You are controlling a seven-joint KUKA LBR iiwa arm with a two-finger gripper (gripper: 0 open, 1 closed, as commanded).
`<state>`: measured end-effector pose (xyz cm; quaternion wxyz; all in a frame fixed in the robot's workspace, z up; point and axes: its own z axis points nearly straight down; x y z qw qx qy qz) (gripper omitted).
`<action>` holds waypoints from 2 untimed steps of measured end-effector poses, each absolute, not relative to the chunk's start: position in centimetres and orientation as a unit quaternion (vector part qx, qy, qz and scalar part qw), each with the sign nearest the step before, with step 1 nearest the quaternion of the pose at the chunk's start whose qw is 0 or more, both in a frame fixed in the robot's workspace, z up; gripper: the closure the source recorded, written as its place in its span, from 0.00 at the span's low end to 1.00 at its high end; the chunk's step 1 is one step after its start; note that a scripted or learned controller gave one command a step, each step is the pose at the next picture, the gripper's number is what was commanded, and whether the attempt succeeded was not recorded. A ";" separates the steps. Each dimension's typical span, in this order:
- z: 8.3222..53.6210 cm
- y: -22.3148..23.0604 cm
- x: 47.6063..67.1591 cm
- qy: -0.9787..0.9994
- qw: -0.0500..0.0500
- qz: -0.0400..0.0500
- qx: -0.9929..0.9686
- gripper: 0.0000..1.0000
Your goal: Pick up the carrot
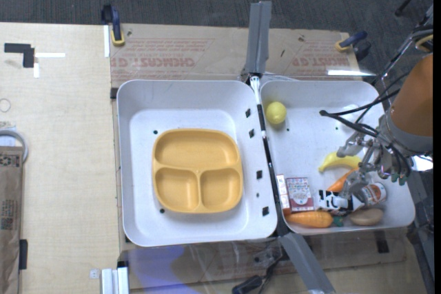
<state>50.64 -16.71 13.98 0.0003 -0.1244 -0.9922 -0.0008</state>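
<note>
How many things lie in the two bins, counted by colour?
Yellow: 3 (tray, lemon, banana)
Orange: 2 (carrot, small orange piece)
Red and white: 1 (box)
Black and white: 1 (toy)
Brown: 1 (potato)
Total: 8

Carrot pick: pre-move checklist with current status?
1. Carrot visible, lying along the right bin's near wall: ok.
2. Gripper over the carrot: not ok, it sits up and right of it.
3. Finger state: cannot tell.
4. Clear approach: not ok, small red box and black-and-white toy crowd the carrot.
5. Second orange piece near the gripper, possible wrong target: cannot tell.
</note>
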 end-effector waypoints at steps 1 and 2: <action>10.3 -18.9 53.2 -0.999 -0.015 0.002 -0.039 0.00; 17.5 -22.1 52.7 -0.991 -0.002 -0.001 0.131 0.00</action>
